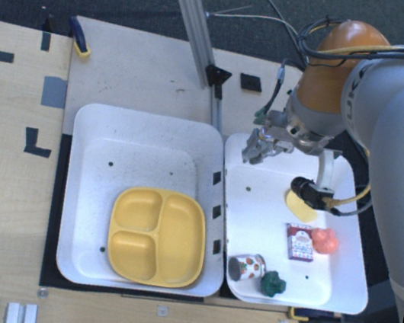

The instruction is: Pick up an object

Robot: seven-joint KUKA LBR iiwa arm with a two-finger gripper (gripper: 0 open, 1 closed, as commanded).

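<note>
1. The grey arm reaches in from 3 o'clock, and its end effector sits over the 11 o'clock corner of the right bin, above bare white floor.
2. From here I cannot tell whether the end effector is wide or narrow.
3. The loose things lie in the right bin, from its middle down to its 6 o'clock edge, all apart from the end effector.
4. A flat yellow piece lies near the bin's middle, towards 3 o'clock.
5. Below it, a small red-and-white box lies just beside a pink lump, which is at the box's 2 o'clock.
6. At the bin's 7 o'clock, a small patterned can lies on its side, with a dark green thing touching it at its 4 o'clock.
7. The left bin holds a yellow divided plate at its 5 o'clock.
8. Both bins rest on the pale desk.
</note>
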